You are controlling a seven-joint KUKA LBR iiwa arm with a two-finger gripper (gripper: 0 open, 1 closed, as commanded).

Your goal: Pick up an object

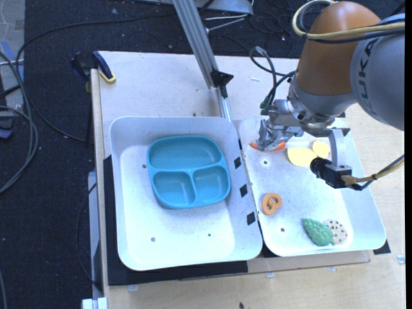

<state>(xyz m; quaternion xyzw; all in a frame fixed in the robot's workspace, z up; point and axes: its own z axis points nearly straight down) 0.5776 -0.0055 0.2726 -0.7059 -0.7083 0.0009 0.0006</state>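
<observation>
I am watching the gripper (269, 138) hanging low over the far end of the right bin (360, 234), its fingers pointing down at a small orange piece (268, 147) lying against the bin floor near the wall shared with the left bin (129, 237). The fingers are looking close together around or just above that piece, but from this angle I cannot tell whether they are closed on it or merely touching it, so I am not counting it as held. A yellow piece (300, 156) is sitting just beside, a pretzel (271, 203) is lying nearer me, and a green toy (317, 231) with a cookie (335, 231) is resting in the near corner. The blue tray (188, 171) is sitting in the left bin. My worry is that the orange piece is flat and low, so the fingertips could be skidding over it, or pinching only an edge and dropping it on the lift; crowding the wall could also be nudging it away.
</observation>
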